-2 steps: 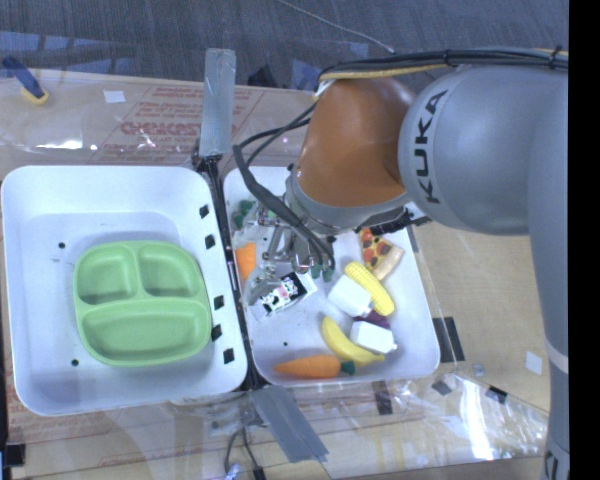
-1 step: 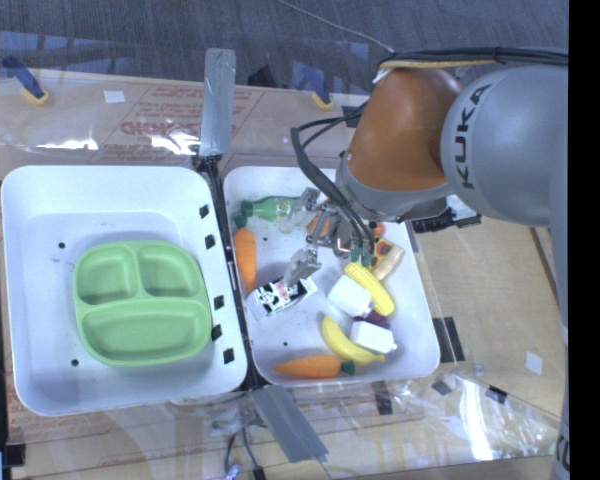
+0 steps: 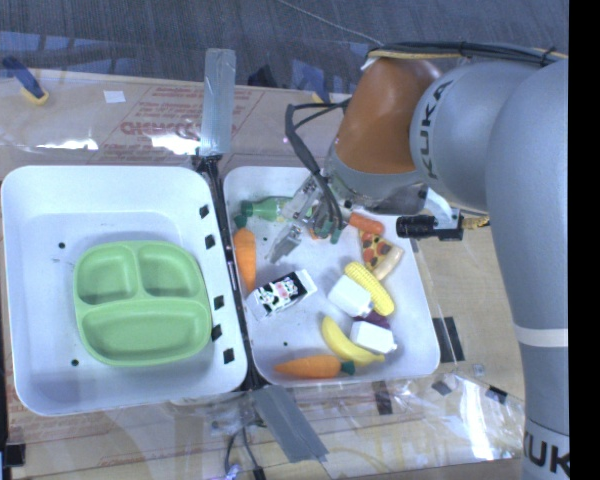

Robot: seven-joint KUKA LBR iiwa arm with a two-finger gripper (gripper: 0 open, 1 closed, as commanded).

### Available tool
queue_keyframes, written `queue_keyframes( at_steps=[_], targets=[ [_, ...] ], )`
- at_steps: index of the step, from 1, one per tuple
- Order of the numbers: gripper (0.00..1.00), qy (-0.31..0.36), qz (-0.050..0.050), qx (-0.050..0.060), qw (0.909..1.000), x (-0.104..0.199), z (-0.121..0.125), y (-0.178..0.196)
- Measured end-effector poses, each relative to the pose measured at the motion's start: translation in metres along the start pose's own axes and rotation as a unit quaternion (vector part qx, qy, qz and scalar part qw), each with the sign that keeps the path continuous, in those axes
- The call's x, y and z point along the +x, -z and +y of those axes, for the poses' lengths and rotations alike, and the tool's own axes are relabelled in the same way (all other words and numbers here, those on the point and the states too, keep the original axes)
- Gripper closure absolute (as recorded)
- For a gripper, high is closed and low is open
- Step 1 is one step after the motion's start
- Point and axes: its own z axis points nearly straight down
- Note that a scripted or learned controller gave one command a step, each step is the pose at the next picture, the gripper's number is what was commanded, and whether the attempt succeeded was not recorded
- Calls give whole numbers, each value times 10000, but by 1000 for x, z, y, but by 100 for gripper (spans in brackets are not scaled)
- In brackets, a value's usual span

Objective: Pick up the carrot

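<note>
An orange carrot [image 3: 245,258] lies lengthwise against the left wall of the right bin [image 3: 426,320]. A second carrot [image 3: 308,367] lies along that bin's front wall. A smaller orange one [image 3: 365,224] sits near the arm's wrist. My gripper [image 3: 291,230] hangs over the upper middle of the right bin, just right of the first carrot and apart from it. It is open, with nothing between its fingers. A green toy [image 3: 265,208] lies just behind it.
The right bin also holds a black-and-white carton [image 3: 282,292], corn [image 3: 370,286], a banana [image 3: 342,340], a pizza slice [image 3: 385,258] and white blocks [image 3: 348,294]. A green divided plate [image 3: 140,303] rests in the left bin [image 3: 20,218].
</note>
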Motion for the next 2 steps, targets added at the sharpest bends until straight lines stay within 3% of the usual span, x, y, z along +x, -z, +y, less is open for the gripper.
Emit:
queue_keyframes(
  at_steps=[1,2],
  targets=[
    [0,-736,11,10,9973,-3,-8,-67],
    [0,-2233,4,12,9748,-20,-3,-65]
  ],
)
